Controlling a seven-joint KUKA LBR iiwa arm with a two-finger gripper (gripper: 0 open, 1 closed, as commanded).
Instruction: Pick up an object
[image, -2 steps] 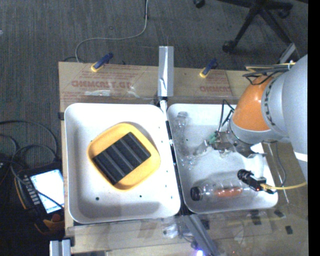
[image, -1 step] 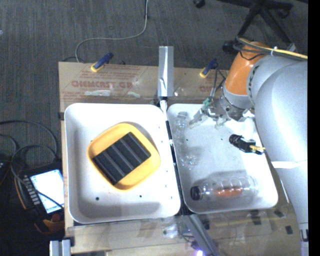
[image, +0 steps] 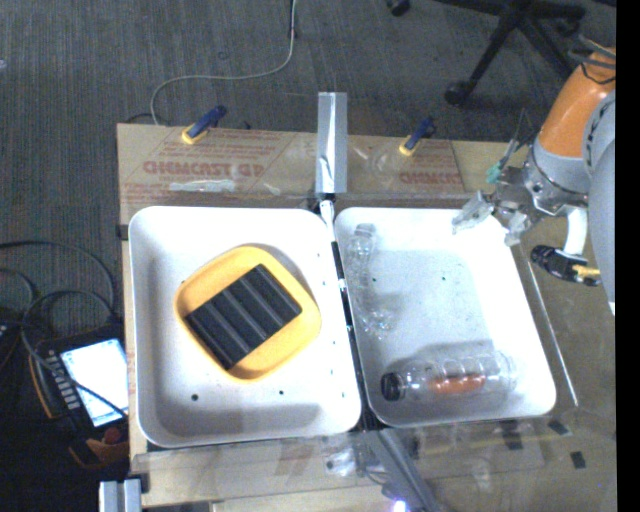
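Note:
A yellow pad with a black ribbed top (image: 248, 310) lies in the middle of the left bin (image: 160, 235). In the right bin (image: 450, 270), a clear plastic bottle (image: 447, 374) with a dark cap lies on its side near the front wall. A second clear, crumpled bottle (image: 366, 280) rests along that bin's left wall. My gripper (image: 492, 220) hangs over the right bin's back right corner, far from all three objects. Its fingers are spread open with nothing between them.
An upright metal post (image: 331, 150) stands at the back where the bins meet. Two blue clamps (image: 203, 123) (image: 418, 130) hold the board behind the bins. A lit tablet (image: 90, 375) and cables lie on the floor to the left.

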